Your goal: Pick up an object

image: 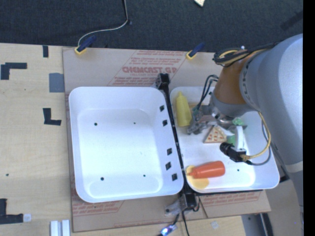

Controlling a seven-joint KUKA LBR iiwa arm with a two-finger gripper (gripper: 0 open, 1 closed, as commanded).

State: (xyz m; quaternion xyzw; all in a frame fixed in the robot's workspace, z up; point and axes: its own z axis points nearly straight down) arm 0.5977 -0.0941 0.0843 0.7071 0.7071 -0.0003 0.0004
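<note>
- Bins: two shallow white ones sit side by side on the surface [29, 132]. The left bin [81, 132] takes the middle of the frame; the right bin [261, 178] lies at centre right, its near wall touching the left one's.
- Objects in the right bin, counted: one yellow banana-shaped piece [183, 109], one pizza-slice toy [214, 135], one orange-red carrot-shaped piece [207, 169] and one pale yellow round piece [199, 183].
- One arm [273, 87], grey with an orange band, comes in from the right of the frame and bends down over the right bin.
- One claw [196, 126], lowered into the upper left part of the right bin. Its dark fingers are a small tangle from where I stand, so whether they are spread or pressed together I cannot tell.
- The yellow banana-shaped piece lies just left of the claw, lengthwise along the bin's left wall, close beside the claw's tip; contact is not clear.
- The pizza-slice toy lies just right of the claw and a little lower in the frame.
- The orange-red carrot-shaped piece lies well below the claw, near the bin's lower edge, resting partly over the pale yellow round piece.
- One small pale scrap [199, 2] lies on the dark floor at upper right of the frame, and two clamps [84, 43] grip the board's far edge.
</note>
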